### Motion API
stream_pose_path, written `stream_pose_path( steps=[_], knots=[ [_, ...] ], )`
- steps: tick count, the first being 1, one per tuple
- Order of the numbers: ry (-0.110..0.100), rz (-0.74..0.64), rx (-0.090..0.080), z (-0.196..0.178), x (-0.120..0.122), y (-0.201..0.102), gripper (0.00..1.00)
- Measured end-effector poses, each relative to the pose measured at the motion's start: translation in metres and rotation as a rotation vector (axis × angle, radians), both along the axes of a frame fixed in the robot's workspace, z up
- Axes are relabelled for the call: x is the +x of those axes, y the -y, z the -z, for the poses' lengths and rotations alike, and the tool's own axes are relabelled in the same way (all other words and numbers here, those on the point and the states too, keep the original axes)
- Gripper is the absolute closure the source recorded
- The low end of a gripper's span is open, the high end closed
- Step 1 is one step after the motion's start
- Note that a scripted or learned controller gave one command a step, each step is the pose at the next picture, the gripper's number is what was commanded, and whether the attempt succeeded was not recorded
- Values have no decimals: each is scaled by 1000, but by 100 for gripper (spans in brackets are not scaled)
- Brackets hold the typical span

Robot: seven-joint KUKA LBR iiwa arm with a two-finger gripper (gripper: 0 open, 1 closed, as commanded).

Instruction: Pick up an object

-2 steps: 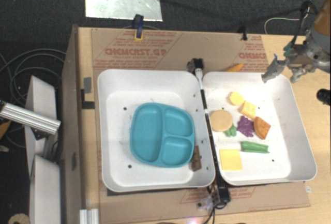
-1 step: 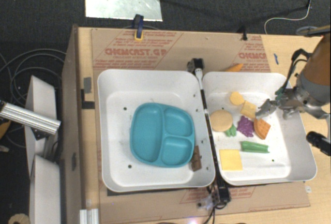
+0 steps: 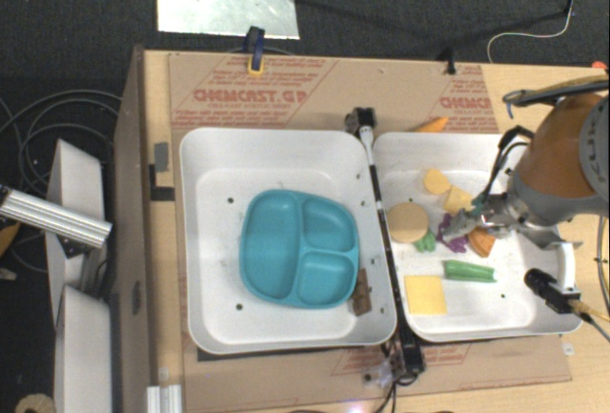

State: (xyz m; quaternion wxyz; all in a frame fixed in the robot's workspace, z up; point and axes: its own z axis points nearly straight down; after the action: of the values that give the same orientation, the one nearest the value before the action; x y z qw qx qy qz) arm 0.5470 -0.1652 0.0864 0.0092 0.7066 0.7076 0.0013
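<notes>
My gripper (image 3: 470, 224) is low in the right bin (image 3: 534, 318), reaching in from the right. It sits right at a purple toy (image 3: 448, 232) and an orange piece (image 3: 482, 245), touching or just above them. Close by lie a yellow round piece (image 3: 437, 182), a pale yellow chunk (image 3: 459, 200), a tan disc (image 3: 408, 222), a green pod (image 3: 469, 271) and a yellow square slab (image 3: 425, 295). I see nothing lifted off the bin floor.
The left bin (image 3: 214, 173) holds a blue divided plate (image 3: 300, 249) and a small brown piece (image 3: 362, 292) by its right wall. An orange carrot-like piece (image 3: 432, 125) lies on the cardboard behind the right bin. The dividing rim (image 3: 379, 220) runs between the bins.
</notes>
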Motion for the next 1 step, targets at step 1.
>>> stream_pose_path(
  steps=[1],
  knots=[
    [2,-6,4,-5,71,-28,0]
  ],
)
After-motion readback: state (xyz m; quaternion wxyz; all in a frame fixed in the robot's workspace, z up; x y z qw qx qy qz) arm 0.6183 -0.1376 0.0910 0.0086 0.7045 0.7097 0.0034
